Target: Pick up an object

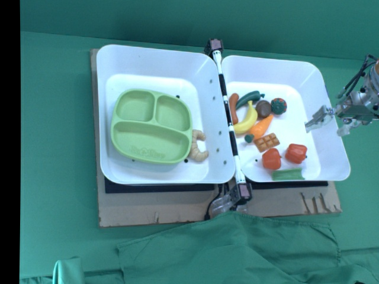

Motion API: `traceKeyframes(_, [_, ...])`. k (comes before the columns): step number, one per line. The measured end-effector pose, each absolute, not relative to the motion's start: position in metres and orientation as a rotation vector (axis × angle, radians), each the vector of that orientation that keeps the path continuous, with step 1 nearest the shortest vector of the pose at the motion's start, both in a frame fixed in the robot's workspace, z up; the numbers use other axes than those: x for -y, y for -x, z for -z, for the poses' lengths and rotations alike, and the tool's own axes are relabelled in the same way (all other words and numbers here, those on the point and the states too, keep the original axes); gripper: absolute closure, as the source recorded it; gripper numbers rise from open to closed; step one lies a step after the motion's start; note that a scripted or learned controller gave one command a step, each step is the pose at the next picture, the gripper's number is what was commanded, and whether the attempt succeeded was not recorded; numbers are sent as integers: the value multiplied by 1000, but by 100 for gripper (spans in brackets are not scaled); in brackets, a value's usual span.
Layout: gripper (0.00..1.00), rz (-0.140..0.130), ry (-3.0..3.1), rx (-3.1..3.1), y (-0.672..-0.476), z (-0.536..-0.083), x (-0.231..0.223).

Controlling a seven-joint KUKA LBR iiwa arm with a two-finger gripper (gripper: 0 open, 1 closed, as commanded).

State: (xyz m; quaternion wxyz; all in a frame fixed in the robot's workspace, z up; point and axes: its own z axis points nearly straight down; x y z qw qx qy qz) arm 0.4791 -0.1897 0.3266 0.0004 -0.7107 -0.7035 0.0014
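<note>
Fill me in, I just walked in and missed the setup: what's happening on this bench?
A robot arm is set to pick up an object from two white bins. Its gripper hangs over the right edge of the right bin, holding nothing. That bin holds toy food: a banana, a carrot, two red peppers, a waffle and other pieces. The left bin holds a green divided plate with a croissant beside it.

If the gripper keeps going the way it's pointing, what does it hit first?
The gripper points left into the right bin. Likely bare bin floor first, then the dark red-green strawberry farther along; height is unclear.
</note>
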Motion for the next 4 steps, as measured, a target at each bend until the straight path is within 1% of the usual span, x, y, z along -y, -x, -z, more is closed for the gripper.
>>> traceKeyframes(1, [0, 5, 2230, 2226, -512, -339, 187])
traceKeyframes(2, [0, -5, 2227, 2210, -464, -275, 187])
traceKeyframes(3, [0, 6, 2229, 2229, -529, -300, 187])
traceKeyframes(4, [0, 8, 2229, 2231, -631, -317, 186])
